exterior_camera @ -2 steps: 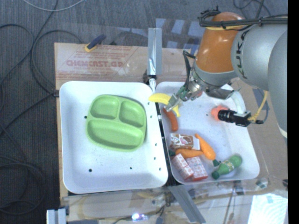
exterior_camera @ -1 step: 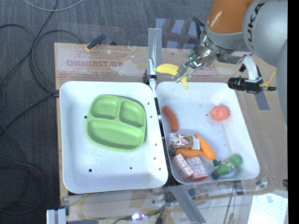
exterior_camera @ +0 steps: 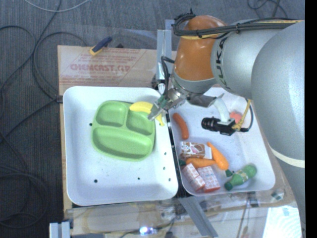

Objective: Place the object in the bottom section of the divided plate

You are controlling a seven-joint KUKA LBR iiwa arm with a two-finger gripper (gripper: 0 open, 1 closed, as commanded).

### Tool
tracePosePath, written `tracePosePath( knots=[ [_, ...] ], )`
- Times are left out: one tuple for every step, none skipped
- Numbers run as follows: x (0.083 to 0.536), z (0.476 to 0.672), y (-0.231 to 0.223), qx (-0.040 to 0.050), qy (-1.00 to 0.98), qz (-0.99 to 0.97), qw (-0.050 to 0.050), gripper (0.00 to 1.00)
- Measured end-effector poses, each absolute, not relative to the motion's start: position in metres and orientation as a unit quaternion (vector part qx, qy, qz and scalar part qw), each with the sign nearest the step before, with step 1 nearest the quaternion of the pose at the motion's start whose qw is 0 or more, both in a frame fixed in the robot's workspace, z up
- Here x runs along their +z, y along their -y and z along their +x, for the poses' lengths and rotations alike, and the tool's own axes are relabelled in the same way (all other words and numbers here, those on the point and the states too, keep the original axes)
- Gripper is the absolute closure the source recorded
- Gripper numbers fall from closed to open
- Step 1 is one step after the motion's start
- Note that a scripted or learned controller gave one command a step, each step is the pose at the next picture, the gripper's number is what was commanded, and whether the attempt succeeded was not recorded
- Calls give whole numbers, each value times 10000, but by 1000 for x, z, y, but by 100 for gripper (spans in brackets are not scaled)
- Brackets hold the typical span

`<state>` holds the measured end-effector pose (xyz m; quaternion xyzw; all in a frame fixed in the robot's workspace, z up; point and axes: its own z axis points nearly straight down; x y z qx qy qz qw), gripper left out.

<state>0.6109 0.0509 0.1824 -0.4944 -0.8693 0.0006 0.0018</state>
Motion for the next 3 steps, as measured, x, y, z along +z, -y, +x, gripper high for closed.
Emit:
tracePosePath(
  knots=[
    [184,630,-4,5,9160,-4011,-2,100],
    [183,556,-103,-3,9422,-3351,13,100],
    [183,556,-102,-2,9420,-3357,13,0]
  ],
)
